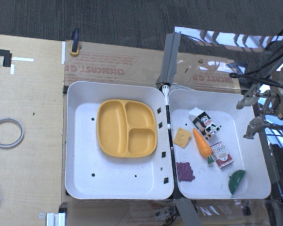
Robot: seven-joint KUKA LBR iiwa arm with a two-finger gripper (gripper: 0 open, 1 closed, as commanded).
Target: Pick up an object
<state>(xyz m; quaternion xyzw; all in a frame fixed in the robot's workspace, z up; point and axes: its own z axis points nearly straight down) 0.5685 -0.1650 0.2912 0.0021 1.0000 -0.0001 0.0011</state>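
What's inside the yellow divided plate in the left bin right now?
All three compartments of the yellow divided plate show bare yellow bottoms. The toy food, including the carrot and cheese, lies in the right bin. What's beneath the plate is covered.

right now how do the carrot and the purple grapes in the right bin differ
The carrot is orange, long and tapered, lying at a slant with a green end; the purple grapes are a short, lumpy cluster. The carrot lies near the middle of the right bin, touching the small carton; the grapes lie alone by the bin's left wall. Both lie flat on the bin floor.
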